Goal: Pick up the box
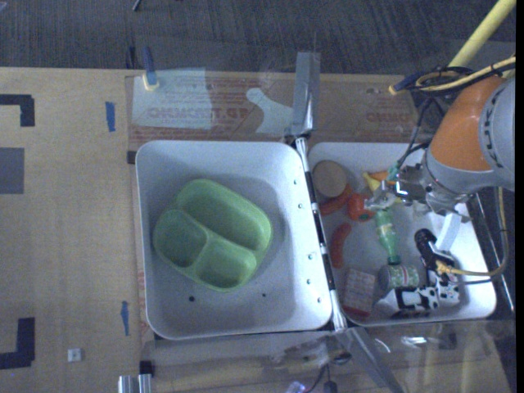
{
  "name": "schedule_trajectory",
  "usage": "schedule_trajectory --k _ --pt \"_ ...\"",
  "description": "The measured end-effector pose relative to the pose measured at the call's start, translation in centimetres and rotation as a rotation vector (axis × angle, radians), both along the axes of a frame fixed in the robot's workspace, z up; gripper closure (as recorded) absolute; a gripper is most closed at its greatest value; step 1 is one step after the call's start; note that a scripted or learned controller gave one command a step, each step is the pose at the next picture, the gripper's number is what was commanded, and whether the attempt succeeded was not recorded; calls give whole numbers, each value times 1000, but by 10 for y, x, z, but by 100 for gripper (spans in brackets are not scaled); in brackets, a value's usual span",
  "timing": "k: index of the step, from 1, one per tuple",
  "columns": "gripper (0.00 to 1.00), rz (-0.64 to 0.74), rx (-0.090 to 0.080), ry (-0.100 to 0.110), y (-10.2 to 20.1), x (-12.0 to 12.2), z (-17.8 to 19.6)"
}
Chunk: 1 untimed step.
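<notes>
The box [359, 288], small and pinkish with a checked pattern, lies near the front left corner of the right bin [483, 301]. My gripper [390, 195] hangs over the back middle of that bin, above the top of a green bottle [387, 237]. It is well behind the box and to its right, apart from it. Nothing shows between gripper and box but the bottle and the bin floor.
In the right bin lie a brown round lid [330, 178], red pieces [339, 244], an orange-red thing [358, 207], a yellow piece [377, 176], a small can [401, 275] and a black-and-white pack [419, 299]. A green divided plate [213, 232] sits in the left bin [155, 301].
</notes>
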<state>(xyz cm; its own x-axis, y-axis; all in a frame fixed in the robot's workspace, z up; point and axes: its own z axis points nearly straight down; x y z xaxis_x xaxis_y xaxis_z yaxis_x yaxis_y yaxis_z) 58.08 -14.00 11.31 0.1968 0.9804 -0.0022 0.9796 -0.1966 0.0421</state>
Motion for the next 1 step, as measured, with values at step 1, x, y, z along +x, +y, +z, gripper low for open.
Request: schedule_trajectory --k 1 --pt "0 -233 7 -14 38 13 -2"
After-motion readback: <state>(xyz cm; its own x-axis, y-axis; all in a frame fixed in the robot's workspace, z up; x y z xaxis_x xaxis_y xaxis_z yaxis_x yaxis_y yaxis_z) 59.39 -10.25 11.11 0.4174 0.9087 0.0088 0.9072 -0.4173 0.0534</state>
